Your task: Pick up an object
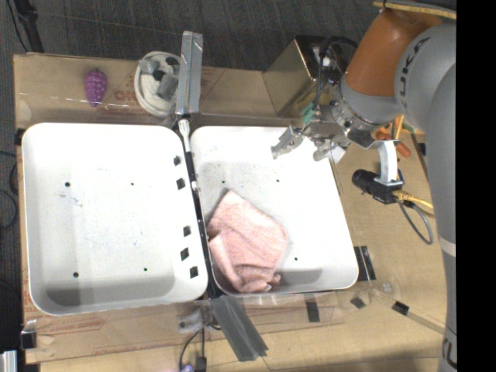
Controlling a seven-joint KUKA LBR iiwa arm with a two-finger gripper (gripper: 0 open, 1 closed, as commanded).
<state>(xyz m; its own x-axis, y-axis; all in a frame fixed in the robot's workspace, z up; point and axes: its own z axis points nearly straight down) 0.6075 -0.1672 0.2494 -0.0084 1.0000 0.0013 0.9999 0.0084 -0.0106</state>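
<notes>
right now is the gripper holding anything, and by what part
Nothing is held. The gripper hangs open over the right bin's far edge; the pink cloth lies apart.

I see a pink cloth [244,242], soft and crumpled into a loose folded heap, lying flat in the right bin [310,200] toward its near left corner, against the wall dividing the bins.
</notes>
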